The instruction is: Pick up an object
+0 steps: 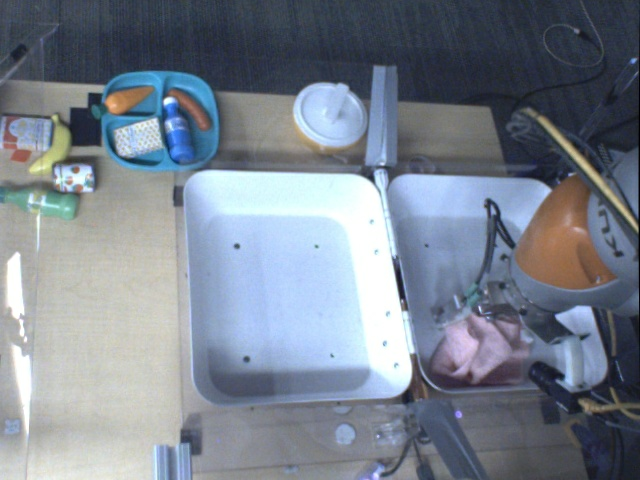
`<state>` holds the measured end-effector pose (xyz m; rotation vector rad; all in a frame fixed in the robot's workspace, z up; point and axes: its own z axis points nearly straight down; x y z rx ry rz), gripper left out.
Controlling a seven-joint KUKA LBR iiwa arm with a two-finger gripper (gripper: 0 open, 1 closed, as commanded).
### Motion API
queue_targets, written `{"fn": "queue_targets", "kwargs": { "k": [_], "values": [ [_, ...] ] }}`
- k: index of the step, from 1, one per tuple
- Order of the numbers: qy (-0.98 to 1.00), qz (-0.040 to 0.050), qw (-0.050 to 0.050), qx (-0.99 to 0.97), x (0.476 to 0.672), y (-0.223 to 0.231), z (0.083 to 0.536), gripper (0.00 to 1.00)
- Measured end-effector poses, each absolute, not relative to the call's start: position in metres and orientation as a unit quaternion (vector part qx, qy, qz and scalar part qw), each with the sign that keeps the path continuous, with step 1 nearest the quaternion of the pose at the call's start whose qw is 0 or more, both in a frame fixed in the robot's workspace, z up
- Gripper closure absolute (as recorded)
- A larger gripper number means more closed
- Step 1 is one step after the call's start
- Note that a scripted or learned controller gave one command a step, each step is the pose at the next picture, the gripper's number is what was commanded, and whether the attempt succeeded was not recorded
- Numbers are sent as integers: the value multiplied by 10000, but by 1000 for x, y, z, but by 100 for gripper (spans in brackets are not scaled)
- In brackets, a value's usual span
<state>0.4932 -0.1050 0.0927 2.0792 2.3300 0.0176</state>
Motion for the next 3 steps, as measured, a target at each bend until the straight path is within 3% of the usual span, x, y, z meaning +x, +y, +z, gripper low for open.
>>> {"fn": "queue_targets", "kwargs": {
  "k": [1, 2, 3],
  "values": [
    [7457, 64, 157, 6660, 496, -107, 105, 100],
    [7699, 10, 15, 6382, 539, -80, 185, 100],
    [7661, 10, 16, 6427, 575, -57, 256, 100]
  ]
}}
